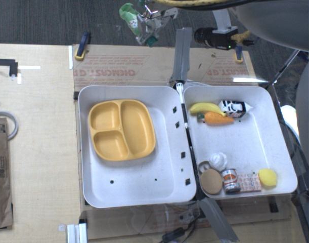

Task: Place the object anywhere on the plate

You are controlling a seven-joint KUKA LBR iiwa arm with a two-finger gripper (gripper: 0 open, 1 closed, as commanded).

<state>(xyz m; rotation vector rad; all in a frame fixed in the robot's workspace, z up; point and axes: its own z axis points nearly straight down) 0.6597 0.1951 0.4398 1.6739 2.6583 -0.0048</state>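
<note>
In the near part of the right bin, a round brown disc, a small can, a flat printed packet and a yellow lemon are found in a row along the near wall. A white crumpled item is noted just behind the disc. In the left bin, a yellow three-compartment plate is seen lying flat, with nothing resting on it. Toward the far wall of the right bin, an orange carrot is observed touching a banana, with a black-and-white item just beside them. Beyond the bins, a cardboard sheet is laid on the desk. Farthest away, the end effector is seen above the cardboard's far edge. A green crumpled object is noted right at its left side, well apart from the plate. Whether the end effector is apart, together or clamped on that object cannot be told.
</note>
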